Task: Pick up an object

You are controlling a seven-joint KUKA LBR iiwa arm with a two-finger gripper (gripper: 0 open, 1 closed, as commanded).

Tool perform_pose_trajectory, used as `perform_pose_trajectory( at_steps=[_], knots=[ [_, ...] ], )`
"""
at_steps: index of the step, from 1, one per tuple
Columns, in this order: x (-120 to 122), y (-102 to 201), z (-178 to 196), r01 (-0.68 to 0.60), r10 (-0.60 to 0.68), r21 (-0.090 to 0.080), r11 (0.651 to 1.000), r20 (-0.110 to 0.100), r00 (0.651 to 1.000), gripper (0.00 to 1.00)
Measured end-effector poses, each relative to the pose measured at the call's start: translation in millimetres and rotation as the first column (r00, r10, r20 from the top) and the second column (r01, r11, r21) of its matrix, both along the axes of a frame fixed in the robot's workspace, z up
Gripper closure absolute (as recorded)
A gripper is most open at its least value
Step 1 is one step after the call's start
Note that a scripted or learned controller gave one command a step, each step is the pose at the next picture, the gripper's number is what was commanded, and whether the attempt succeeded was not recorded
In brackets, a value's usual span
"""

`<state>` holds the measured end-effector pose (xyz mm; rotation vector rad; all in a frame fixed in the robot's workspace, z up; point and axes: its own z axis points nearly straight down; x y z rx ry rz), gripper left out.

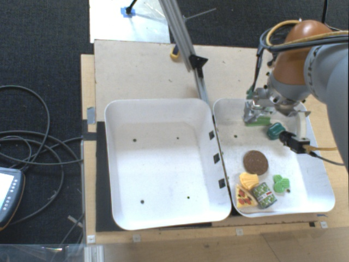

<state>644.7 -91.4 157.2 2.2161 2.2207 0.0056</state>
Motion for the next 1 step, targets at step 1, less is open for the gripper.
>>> perform_pose_trajectory(
  at_steps=[1],
  knots=[
    [11.6, -3.0, 52.6, -0.003, 0.003, -0.001, 1.0, 0.003, 1.0, 1.0]
  ],
)
